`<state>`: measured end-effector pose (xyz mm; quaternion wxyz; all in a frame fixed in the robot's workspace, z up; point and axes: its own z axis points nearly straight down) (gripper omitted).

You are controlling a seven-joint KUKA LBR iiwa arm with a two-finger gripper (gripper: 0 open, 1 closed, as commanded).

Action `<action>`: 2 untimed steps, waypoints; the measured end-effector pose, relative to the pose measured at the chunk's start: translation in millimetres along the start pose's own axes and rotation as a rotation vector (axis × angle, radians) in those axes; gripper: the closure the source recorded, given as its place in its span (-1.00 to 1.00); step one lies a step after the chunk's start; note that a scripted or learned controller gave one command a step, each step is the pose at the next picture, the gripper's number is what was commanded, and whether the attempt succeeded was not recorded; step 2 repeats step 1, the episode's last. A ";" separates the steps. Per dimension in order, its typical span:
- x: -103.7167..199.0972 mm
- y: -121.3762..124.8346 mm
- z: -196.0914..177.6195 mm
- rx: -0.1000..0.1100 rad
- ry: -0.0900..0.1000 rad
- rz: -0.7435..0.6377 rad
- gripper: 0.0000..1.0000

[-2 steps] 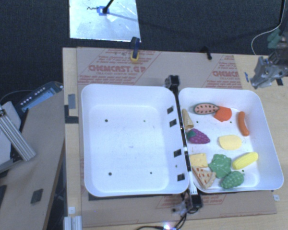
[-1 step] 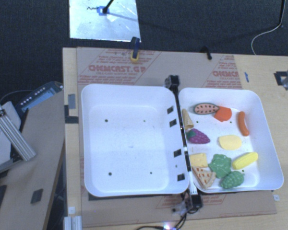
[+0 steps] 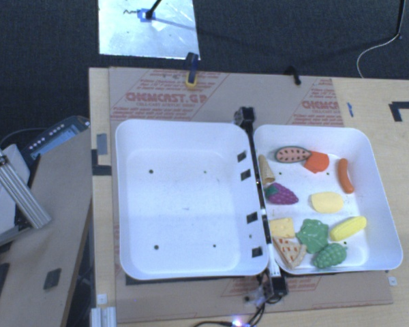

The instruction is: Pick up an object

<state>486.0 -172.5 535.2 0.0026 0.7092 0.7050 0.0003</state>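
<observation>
While every toy food still lies in the right bin (image 3: 378,182), from sausage (image 3: 345,175) to corn (image 3: 347,227), nothing is picked, and I cannot tell the tool's state.

Lying flat, scattered apart in the right bin (image 3: 369,182) — watermelon slice (image 3: 292,154), red sausage (image 3: 345,175), purple grapes (image 3: 281,194), yellow corn (image 3: 347,228), green broccoli (image 3: 313,234)

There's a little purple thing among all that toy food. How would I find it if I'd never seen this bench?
Look at the right bin, the one holding the toy food. Along its left wall, about halfway down, lies a bunch of purple grapes, below the cream-coloured cone and above the yellow cheese wedge. It is the bin's sole purple piece.
</observation>
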 end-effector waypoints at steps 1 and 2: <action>72.4 0.0 99.5 0.011 0.006 -0.016 1.00; 72.4 0.0 99.5 0.011 0.006 -0.016 1.00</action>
